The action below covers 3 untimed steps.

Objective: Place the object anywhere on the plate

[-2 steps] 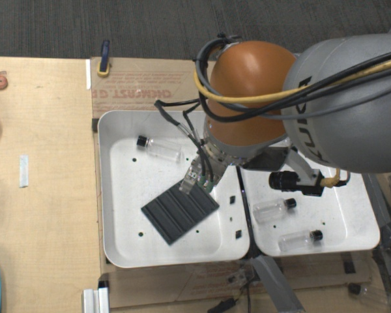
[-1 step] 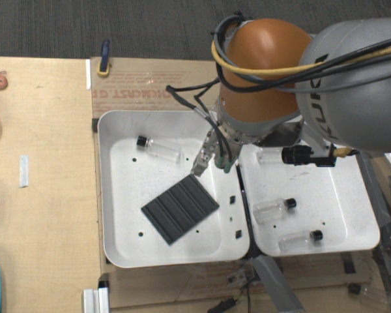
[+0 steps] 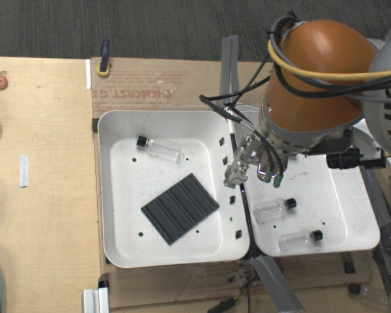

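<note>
Plate (image 3: 180, 208) in left bin (image 3: 111, 194)

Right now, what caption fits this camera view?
Gripper hangs between two white bins: dark ribbed plate left, two vials right.

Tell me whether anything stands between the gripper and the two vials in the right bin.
Nothing visible does. The gripper hangs over the right bin, and bare bin floor lies between it and the nearer vial. The farther vial lies beyond the nearer one, toward the bin's front edge.
</note>
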### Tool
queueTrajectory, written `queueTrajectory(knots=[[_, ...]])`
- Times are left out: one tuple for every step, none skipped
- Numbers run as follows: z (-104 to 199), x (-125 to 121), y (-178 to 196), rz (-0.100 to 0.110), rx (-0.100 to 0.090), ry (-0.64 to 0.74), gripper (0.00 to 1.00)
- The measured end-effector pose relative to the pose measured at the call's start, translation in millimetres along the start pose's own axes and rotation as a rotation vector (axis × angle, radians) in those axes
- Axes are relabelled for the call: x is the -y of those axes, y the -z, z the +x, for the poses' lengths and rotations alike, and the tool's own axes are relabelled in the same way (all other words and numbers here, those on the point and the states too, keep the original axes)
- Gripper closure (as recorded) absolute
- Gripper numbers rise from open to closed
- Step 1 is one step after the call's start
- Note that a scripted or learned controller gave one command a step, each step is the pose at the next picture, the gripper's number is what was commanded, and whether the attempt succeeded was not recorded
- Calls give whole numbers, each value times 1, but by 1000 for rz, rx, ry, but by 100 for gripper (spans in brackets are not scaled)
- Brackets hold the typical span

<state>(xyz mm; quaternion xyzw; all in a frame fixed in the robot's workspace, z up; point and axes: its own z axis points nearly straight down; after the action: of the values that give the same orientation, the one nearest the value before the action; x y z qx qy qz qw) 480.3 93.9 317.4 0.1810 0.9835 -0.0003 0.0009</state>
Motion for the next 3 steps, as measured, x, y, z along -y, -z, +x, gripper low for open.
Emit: queueTrajectory(knots=[[14,-56,-45,1,-3,117,100],[-12,-19,-32,-1,0,131,100],[-63,-50,-29,-2,0,556,100]])
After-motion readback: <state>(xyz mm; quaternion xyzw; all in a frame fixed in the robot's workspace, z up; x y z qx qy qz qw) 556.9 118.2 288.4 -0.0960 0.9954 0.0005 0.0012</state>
